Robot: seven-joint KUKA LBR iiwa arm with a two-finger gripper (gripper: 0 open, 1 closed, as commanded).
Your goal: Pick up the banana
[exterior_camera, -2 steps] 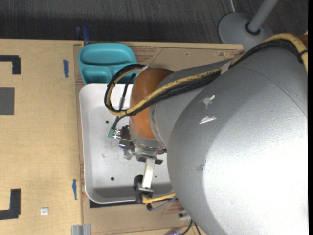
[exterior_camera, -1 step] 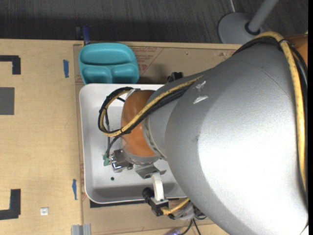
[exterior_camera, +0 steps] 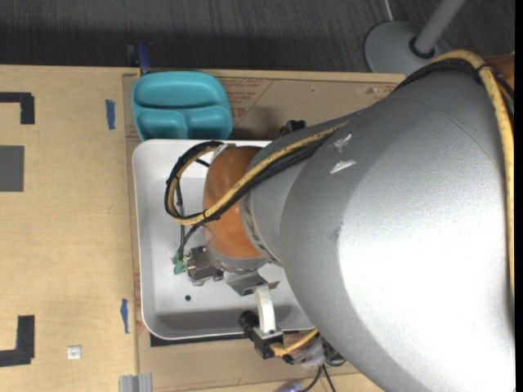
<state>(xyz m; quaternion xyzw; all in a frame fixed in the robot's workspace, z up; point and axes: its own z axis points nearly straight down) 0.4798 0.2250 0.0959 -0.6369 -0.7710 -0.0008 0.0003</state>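
Closest to us is the arm, its broad grey link covering the right side of the white bin and whatever sits to the right of it. A yellow-and-black cable runs along the link and loops out over the upper left part of the bin. Lower down, the orange band hangs over the middle of the bin, and beneath it the metal wrist parts point down toward the bin's floor. The gripper sits there, low over the centre of the bin. From this angle we cannot tell how far open it is, nor whether it has hold of anything. A small white bracket juts from the wrist toward the bin's near edge.

The visible strip of the bin's floor, along its left side, is plain white with one small dark speck. We cannot tell where the banana lies; the arm hides most of the bin.

Just beyond the bin's far edge, touching or nearly touching it, stands a teal moulded tray. The bin rests on a tan bench, which carries blue tape marks left of the bin's far corner. Farthest back, past the bin and to its right, a grey round stand base rests on the dark floor.
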